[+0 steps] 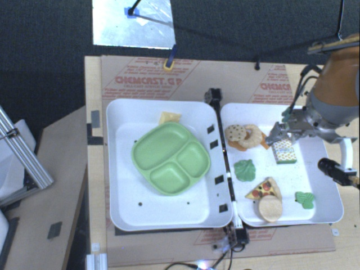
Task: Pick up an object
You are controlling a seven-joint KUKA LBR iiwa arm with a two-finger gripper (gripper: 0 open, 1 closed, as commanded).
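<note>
My gripper (281, 136) hangs over the upper middle of the right bin (318, 165). Its tip is just above a small white and green box (285, 152) that lies flat on the bin floor. To the left of the gripper lie two cookies (243, 135), partly overlapping. Below them sit a green leaf-shaped piece (244, 170), a pizza slice (263, 189) and a round beige cracker (270, 208). A small green piece (305, 199) lies near the bin's lower right corner. Nothing visibly hangs from the gripper.
The left bin (121, 151) holds a green divided plate (170, 158) with a yellow wedge (169, 117) behind it. A black divider strip (220, 151) runs between the bins. A black part of the arm (335, 171) overhangs the right bin's right side.
</note>
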